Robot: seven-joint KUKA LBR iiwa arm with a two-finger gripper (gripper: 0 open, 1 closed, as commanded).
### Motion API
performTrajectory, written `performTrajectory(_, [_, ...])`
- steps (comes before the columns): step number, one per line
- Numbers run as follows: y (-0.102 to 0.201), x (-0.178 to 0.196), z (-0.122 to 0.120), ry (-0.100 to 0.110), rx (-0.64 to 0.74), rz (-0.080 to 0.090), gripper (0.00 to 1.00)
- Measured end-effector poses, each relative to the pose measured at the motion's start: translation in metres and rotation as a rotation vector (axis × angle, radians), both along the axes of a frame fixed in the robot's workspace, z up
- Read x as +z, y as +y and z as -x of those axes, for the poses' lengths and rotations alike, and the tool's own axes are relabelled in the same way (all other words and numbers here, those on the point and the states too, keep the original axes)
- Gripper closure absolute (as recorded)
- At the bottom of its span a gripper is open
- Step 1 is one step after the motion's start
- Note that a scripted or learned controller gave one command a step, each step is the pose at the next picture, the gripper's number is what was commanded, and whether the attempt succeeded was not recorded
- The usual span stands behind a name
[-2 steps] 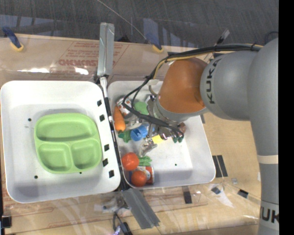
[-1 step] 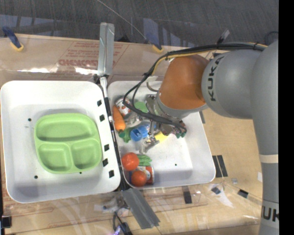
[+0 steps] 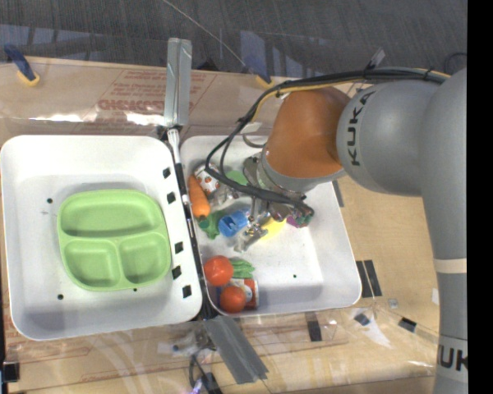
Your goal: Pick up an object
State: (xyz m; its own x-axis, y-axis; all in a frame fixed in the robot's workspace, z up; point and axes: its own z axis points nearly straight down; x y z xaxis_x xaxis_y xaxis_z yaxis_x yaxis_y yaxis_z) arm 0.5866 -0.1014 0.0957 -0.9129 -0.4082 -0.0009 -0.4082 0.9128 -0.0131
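Camera view: white "KUKA" lettering on grey arm (image 3: 411,150).

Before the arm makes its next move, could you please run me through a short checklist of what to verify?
1. Gripper is over the right bin: ok.
2. Gripper sits beside the blue object: ok.
3. An object is held between the fingers: cannot tell.
4. Carrot lies apart from the gripper, by the divider: ok.
5. Green tray rests flat in the left bin: ok.
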Motion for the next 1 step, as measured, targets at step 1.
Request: performTrajectory(1, [0.0051, -0.0033, 0.0457, 0.003, -0.143, -0.012, 0.0])
